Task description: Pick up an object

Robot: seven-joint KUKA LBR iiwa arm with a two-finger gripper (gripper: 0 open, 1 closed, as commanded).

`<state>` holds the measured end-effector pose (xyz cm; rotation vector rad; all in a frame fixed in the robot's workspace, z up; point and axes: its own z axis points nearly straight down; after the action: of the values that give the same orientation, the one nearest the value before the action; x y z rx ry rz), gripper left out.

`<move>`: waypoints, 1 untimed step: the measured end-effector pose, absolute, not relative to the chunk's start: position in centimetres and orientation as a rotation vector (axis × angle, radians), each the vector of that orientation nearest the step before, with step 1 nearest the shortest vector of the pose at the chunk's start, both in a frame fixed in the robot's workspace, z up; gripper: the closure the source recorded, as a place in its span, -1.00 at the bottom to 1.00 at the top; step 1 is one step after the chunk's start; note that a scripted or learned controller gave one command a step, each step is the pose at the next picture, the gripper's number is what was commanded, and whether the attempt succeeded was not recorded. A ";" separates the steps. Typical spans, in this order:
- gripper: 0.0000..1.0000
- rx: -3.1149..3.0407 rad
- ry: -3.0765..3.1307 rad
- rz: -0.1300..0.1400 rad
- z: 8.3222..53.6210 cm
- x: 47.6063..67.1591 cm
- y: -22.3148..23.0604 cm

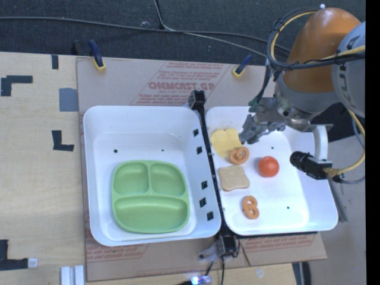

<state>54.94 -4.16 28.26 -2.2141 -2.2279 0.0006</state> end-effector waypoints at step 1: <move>1.00 -2.215 -2.227 0.001 27.6 56.8 0.2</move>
<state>56.80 0.22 27.64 -2.2146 -2.2272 0.0012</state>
